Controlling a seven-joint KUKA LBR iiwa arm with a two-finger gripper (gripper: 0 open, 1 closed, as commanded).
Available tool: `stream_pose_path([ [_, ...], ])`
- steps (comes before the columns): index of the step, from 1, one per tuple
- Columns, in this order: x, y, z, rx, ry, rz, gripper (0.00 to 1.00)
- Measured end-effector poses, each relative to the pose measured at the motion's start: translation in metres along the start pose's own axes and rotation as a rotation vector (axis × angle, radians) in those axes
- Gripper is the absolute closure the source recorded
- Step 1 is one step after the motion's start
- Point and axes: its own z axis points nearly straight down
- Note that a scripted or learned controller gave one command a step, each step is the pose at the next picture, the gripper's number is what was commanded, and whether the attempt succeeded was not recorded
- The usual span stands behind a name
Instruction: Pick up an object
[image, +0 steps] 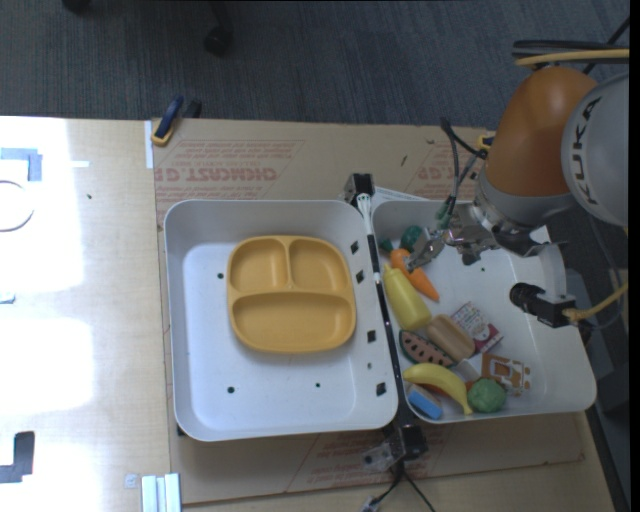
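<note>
The hand (432, 247) hangs right over the toy carrot (417, 276) in the right bin (560, 330), can't tell its grip, bins sitting on a cardboard-covered surface (240, 165) above grey carpet (330, 60).

1. Yellow divided plate (292, 294): well left of the gripper (428, 250), lying in the left white bin (190, 330).
2. Blue clamp (168, 118): far up-left of it, at the cardboard sheet's (230, 165) corner.
3. Black clip (359, 186): near, up-left.
</note>
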Motion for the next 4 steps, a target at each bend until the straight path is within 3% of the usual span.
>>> stream_pose_path([
  [1,-0.044,0.01,0.094,0.0,-0.001,-0.242,0.0],
  [2,-0.045,0.01,0.083,-0.002,-0.002,-0.239,1.0],
  [3,-0.018,-0.006,-0.091,-0.004,-0.002,-0.5,1.0],
  [4,-0.05,-0.019,-0.152,-0.004,-0.004,-0.793,1.0],
])
